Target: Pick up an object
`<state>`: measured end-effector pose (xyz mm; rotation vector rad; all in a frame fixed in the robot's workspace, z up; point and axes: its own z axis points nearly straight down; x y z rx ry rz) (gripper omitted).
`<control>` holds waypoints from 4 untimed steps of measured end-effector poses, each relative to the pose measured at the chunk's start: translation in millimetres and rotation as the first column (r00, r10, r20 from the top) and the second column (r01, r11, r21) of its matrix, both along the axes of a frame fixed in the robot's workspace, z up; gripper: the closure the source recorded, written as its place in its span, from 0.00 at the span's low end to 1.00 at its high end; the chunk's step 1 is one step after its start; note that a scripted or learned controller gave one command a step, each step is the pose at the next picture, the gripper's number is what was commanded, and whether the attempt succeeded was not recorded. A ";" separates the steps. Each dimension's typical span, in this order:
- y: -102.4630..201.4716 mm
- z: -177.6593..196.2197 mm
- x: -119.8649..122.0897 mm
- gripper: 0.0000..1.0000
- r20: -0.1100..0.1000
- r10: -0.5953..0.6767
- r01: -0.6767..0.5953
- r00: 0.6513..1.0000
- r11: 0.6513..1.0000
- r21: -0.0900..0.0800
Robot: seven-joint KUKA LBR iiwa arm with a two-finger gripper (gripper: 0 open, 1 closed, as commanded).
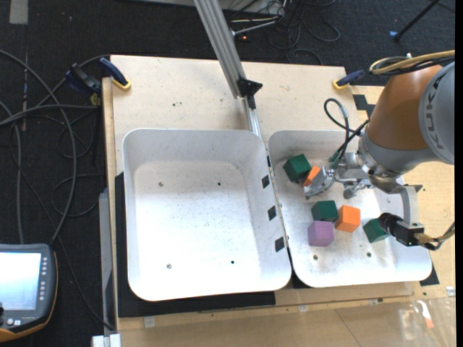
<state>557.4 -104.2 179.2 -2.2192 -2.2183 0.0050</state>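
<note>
- Nearest us, we see the left bin, bare white, on the worktop.
- We see the right bin holding green, orange and purple blocks.
- We see the jaws beside a small orange block; whether they grip it, we cannot tell.

Two shallow white bins sat side by side on the bench: the left bin and the right bin.

Six blocks could be counted, all in the right bin. Three were green: one near the bin's upper left, one in the middle, and one toward the right. Two were orange: a small one touching the upper green block, and a larger one just beside the middle green block. One was purple.
</note>
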 end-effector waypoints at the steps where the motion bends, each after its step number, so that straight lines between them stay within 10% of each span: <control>1: 1.5 -43.3 -2.7 0.00 0.001 -0.001 0.001 1.000 1.000 0.000; 2: 0.6 -61.0 -1.0 0.00 0.010 0.000 0.000 1.000 1.000 -0.003; 3: 1.2 -53.7 -1.4 1.00 0.008 -0.001 0.001 1.000 1.000 -0.001; 4: -1.4 -1.4 10.3 1.00 0.011 0.003 -0.003 1.000 1.000 -0.002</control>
